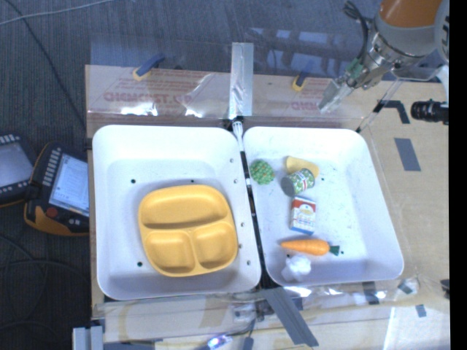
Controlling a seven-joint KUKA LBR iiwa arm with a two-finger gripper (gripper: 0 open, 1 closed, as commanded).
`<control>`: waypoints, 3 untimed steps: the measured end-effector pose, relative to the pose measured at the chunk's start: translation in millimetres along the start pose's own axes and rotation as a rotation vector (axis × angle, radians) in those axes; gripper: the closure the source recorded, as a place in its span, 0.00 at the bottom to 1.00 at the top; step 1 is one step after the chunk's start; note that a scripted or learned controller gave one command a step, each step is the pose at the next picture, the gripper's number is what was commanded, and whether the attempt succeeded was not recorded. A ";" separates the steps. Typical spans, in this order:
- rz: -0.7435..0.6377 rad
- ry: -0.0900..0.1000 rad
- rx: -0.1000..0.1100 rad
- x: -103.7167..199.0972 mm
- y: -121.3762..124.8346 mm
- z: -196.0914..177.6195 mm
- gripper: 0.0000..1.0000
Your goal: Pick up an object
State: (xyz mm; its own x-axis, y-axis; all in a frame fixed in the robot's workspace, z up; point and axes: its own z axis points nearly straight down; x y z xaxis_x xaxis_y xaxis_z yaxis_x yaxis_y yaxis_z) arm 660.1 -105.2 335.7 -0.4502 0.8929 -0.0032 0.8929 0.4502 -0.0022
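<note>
The right bin (368, 195) holds a green broccoli floret (261, 171), a yellow wedge (299, 164), a small green can (300, 182), a red and white carton (303, 216), an orange carrot (309, 247) and a white lump (298, 267). My gripper (333, 98) hangs above the bench behind the right bin's far edge, apart from all of these. It points down and to the left, with nothing visible in it.
The left bin (117, 195) holds a yellow divided plate (188, 229). A clear strip and yellow clamps (148, 66) sit along the cardboard behind the bins. A pendant with a screen (62, 188) lies on the floor at left.
</note>
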 end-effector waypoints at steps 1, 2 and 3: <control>0.058 0.002 -0.001 35.7 20.2 3.4 1.00; 0.144 0.003 0.001 93.8 30.1 75.2 1.00; 0.144 0.002 0.000 93.7 30.2 74.8 0.00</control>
State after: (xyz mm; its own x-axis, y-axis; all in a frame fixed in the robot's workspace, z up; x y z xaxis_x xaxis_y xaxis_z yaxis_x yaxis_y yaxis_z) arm 644.9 -8.2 260.6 -0.3174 0.9483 -0.0012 0.9483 0.3174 -0.0022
